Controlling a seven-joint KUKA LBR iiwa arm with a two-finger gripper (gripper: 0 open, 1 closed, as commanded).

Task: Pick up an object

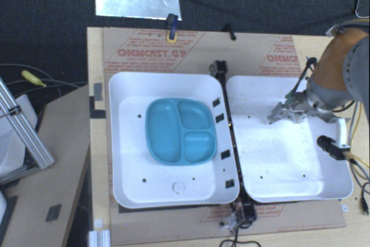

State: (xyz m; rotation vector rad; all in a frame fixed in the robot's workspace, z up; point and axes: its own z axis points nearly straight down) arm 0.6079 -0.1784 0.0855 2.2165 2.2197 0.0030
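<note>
Camera view looks down on two white bins set side by side. A blue divided plate (pixel 180 131) lies flat in the left bin (pixel 124 182), roughly central, its long axis running from upper left to lower right, with the two smaller compartments on its right side and the large one on the left. The arm (pixel 341 66) reaches in from the right, its orange band above the wrist, bent down over the right bin (pixel 289 182). The gripper (pixel 276 117) hangs low over that bin's upper part, its fingers spread apart with nothing between them, well apart from the plate.
</note>
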